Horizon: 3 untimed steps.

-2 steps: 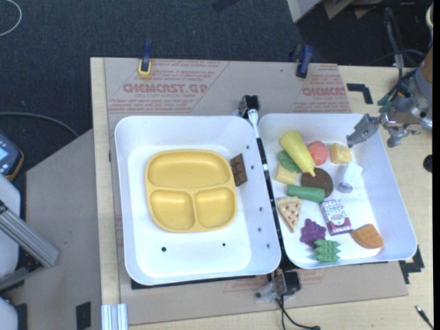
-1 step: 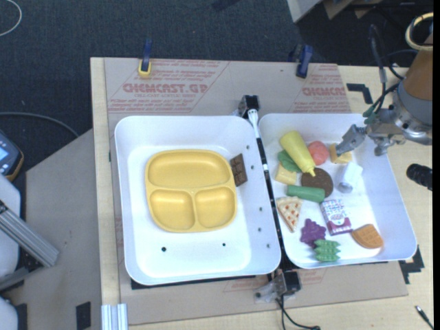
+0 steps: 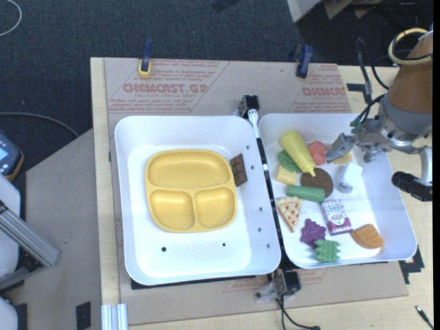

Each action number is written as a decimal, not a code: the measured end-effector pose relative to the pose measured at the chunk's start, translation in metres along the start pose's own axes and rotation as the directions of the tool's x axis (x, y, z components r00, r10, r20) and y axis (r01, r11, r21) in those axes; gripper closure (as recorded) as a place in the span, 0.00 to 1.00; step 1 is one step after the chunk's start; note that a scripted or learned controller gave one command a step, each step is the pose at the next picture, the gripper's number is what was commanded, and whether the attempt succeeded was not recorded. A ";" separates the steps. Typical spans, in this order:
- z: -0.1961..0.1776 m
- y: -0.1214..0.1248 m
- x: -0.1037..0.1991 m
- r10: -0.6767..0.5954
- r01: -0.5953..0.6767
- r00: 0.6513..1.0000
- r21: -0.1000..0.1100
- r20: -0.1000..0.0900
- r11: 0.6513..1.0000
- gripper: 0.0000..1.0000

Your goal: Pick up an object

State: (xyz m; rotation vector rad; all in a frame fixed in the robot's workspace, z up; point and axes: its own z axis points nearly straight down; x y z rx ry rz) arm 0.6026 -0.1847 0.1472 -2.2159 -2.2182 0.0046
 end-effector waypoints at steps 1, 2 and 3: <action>0.045 0.006 0.007 0.000 0.001 1.000 -0.012 0.008 1.000 0.00; 0.052 0.013 0.001 0.001 -0.001 1.000 -0.029 0.020 1.000 0.00; 0.051 0.008 0.007 0.001 -0.001 1.000 -0.012 0.005 1.000 1.00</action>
